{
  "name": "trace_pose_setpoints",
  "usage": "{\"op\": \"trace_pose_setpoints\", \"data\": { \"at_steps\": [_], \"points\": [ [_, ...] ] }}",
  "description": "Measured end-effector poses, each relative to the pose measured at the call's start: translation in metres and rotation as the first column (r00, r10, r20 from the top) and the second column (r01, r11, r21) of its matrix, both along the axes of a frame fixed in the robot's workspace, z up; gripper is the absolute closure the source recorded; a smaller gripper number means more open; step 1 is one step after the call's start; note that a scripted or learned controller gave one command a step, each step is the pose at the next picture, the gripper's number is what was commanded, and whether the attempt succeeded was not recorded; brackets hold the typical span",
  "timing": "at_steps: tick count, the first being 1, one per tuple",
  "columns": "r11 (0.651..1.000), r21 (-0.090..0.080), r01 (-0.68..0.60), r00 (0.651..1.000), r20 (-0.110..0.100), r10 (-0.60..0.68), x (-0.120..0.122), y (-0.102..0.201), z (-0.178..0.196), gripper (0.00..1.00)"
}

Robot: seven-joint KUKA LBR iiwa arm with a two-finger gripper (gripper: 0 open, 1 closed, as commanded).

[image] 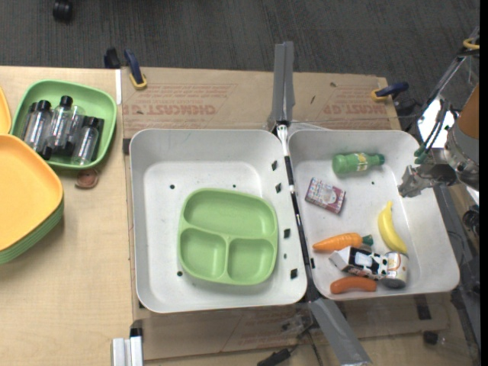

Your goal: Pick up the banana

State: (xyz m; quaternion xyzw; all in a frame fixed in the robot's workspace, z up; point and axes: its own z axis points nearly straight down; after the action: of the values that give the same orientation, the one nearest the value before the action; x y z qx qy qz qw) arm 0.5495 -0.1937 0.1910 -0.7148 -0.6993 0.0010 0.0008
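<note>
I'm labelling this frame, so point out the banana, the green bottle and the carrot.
banana (392,230): camera view, middle of its curved body.
green bottle (357,162): camera view, middle of its body.
carrot (336,242): camera view, middle of its orange body.

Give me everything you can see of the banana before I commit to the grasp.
The banana is yellow, smooth and curved, apparently a toy. It lies flat in the right bin near the bin's right wall, running roughly top to bottom of the view. Its lower end sits close to the cluttered black-and-white item; contact there is unclear. The end effector is above and apart from it.
</note>
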Motion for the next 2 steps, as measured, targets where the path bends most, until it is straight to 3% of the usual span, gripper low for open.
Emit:
{"op": "trace_pose_setpoints", "data": {
  "at_steps": [1, 2],
  "points": [
    [0.91, -0.002, 0.415, 0.91, 0.001, -0.415, -0.026, -0.014, 0.024, 1.0],
    [0.691, -0.004, 0.723, 0.691, -0.001, -0.723, -0.01, -0.007, 0.036, 1.0]
  ]
}}
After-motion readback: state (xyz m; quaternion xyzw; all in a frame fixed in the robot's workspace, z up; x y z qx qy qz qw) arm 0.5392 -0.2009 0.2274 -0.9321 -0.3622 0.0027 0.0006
